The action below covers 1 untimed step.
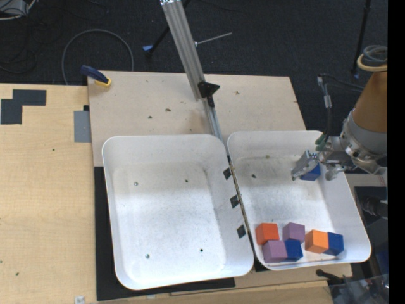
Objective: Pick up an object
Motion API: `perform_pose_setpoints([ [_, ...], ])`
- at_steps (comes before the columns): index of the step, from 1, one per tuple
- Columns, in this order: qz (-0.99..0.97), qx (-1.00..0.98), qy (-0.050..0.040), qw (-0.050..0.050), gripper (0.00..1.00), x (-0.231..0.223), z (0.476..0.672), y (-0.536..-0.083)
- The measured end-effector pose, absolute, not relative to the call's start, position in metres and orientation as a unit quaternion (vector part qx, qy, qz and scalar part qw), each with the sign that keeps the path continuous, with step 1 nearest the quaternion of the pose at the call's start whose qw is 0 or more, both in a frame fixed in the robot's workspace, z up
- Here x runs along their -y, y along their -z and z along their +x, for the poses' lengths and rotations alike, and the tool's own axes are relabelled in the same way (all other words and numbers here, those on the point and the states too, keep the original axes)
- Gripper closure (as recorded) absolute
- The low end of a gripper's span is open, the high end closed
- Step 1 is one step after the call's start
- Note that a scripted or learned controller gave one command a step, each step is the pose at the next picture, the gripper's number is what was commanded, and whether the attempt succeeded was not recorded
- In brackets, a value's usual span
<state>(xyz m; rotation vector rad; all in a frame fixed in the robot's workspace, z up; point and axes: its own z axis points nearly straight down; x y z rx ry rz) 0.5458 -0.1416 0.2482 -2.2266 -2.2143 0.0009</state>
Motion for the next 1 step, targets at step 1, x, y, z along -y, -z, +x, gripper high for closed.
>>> perform_pose_setpoints([
  [1,-0.708,0.706,0.0009,-0.005,0.00,0.1978,0.5868,-0.3256],
])
